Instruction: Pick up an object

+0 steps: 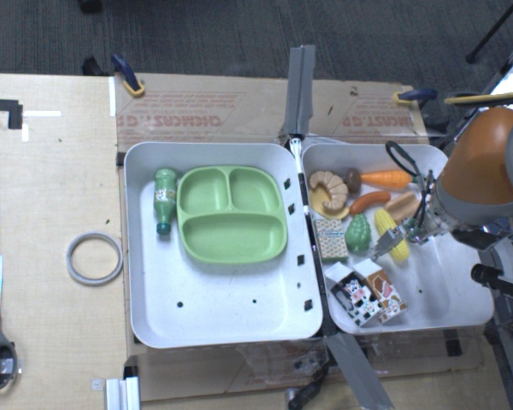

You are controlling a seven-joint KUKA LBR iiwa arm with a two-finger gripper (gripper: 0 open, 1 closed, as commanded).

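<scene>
Centrally, right bin (462, 306), gripper (392, 243) over corn cob (390, 233), cob's long axis running toward front-right corner, finger state indiscernible.

Both white bins (154, 297) look like smooth, slightly glossy plastic. The green divided tray (232, 212) is matt plastic. The tabletop (43, 195) shows pale wood grain; brown printed cardboard (197, 109) lies behind.

Grey arm (474, 196), orange band, black cable, metallic tool (392, 243)
</scene>
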